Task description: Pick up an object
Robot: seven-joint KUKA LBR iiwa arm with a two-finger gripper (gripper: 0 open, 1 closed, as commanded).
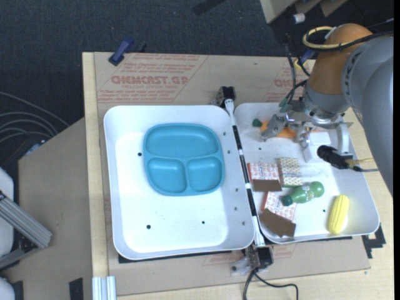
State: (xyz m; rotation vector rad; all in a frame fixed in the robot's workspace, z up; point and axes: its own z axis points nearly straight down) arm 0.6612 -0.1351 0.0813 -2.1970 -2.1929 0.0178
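The gripper (294, 125) hangs low over the far end of the right bin (365, 220), right above an orange carrot-like toy (279, 129) with a green tip, which lies near the bin's far-left corner; whether anything sits in the gripper's grasp cannot be told from here. The toy looks like light, rigid plastic, smooth and tapered, so it would likely slip unless taken across its thicker middle. It is small, bright orange, lying flat. Nearer the camera lie a yellow corn cob (338, 213), a green bottle-shaped toy (304, 193) and some patterned packets (276, 175). The left bin (119, 167) holds a blue divided tray (184, 158).
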